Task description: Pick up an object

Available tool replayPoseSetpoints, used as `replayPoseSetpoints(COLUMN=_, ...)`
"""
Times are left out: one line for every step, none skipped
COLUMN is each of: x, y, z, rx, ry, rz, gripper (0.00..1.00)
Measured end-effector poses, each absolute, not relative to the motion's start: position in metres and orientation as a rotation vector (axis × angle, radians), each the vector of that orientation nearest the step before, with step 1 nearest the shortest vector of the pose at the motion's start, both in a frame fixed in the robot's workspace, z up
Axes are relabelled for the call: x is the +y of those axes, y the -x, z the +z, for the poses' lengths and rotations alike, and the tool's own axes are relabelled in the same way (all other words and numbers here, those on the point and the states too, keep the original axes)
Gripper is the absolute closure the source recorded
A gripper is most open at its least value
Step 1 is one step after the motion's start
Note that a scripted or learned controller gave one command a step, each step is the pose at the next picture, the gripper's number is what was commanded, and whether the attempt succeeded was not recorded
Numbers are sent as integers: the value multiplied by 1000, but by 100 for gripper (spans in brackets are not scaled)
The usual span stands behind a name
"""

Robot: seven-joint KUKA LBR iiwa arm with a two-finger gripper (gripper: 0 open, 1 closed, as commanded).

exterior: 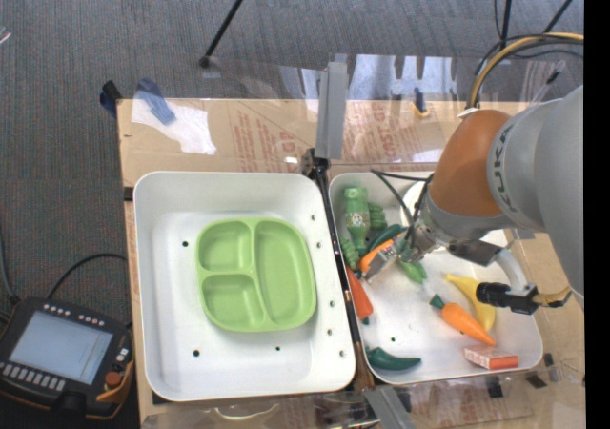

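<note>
The arm reaches down into the right bin, and the gripper sits low among the toys at that bin's left side, so the step in hand reads as the grasp attempt itself, not the carry. The fingers are lost in the clutter beneath the wrist, and whether they are apart or together cannot be told; nothing is plainly seen between them. The likeliest target is the pile right at the tip: an orange piece and green pieces touching it. The next move calls for a firm closure on one item and a straight lift clear of its neighbours, since the crowding could let a toy slip or drag another along.

The right bin also holds a green bottle near its upper left, a carrot along the left wall, another carrot toward the right, a banana just above it, a dark green pepper at the near edge and a small red block in the near right corner. The left bin holds a green divided plate, its three compartments bare.
</note>
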State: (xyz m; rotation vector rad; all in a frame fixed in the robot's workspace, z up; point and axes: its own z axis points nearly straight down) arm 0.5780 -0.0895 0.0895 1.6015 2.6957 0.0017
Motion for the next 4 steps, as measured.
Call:
replayPoseSetpoints(x=-92, y=-641, z=89, rx=2711, ry=-1583, rz=-1, gripper=0)
replayPoseSetpoints(x=-90, y=-642, z=100, rx=2716, ry=-1567, rz=-7, gripper=100)
replayPoseSetpoints(x=-20, y=-646, z=220, rx=2546, ry=-1833, rz=4, gripper=100)
replayPoseSetpoints(x=-43, y=-623, z=184, rx=2873, ry=-1287, rz=-5, gripper=100)
